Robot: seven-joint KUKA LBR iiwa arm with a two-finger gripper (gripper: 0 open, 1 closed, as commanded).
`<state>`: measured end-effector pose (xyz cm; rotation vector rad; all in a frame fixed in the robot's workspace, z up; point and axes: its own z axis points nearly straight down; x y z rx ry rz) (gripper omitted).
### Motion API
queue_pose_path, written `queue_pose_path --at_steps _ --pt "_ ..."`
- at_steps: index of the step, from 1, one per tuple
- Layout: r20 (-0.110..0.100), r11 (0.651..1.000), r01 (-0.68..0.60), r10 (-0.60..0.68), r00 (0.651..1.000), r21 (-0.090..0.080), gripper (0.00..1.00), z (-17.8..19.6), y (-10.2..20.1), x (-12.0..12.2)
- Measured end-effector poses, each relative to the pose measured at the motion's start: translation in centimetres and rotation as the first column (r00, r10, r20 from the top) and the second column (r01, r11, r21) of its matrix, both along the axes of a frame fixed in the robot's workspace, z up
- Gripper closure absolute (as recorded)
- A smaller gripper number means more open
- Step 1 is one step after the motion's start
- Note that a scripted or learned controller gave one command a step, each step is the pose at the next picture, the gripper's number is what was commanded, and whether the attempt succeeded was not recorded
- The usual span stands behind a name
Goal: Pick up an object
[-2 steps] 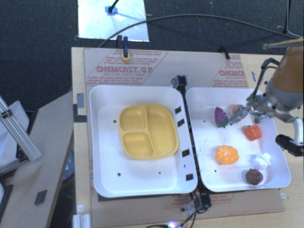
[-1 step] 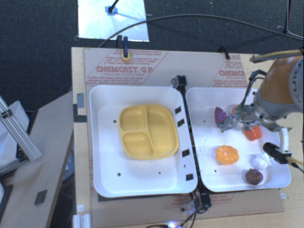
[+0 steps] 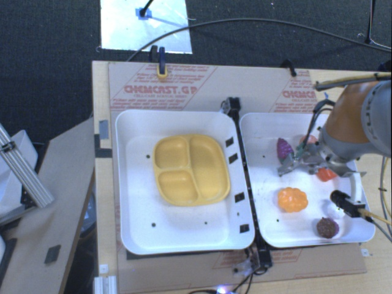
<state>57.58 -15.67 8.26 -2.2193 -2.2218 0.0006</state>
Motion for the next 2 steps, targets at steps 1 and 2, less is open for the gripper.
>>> queue_pose_path --at_steps 1,2 --pt "0.005 1.000 0.001 -0.001 1.000 -0.002 1.00 1.3 -0.1 0.1" --pt "0.005 1.000 -0.002 0.002 1.000 -0.001 1.00 5.9 0.3 -0.2"
